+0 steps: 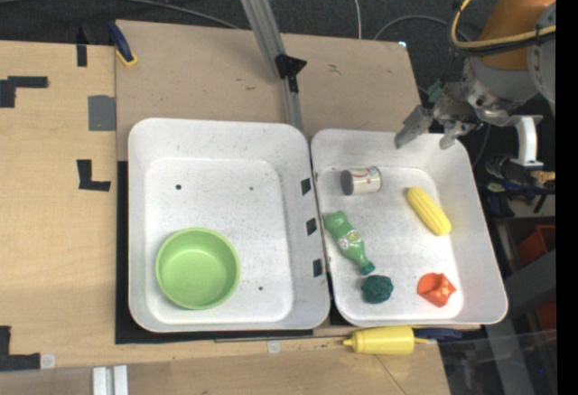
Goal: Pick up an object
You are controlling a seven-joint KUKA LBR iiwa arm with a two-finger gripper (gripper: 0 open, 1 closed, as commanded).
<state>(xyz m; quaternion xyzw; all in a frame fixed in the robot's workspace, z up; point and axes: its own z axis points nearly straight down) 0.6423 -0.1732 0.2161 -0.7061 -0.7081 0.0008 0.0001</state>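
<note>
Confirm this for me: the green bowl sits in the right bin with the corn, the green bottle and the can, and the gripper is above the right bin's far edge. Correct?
Not quite. The camera view shows the green bowl in the left bin. The corn, green bottle and can lie in the right bin, with the gripper above its far edge.

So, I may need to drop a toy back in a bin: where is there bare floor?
Most room is in the left bin: everything above and right of the green bowl. The right bin is crowded: can, corn, green bottle, dark green lump, red piece. One small patch lies between bottle, corn and red piece.
</note>
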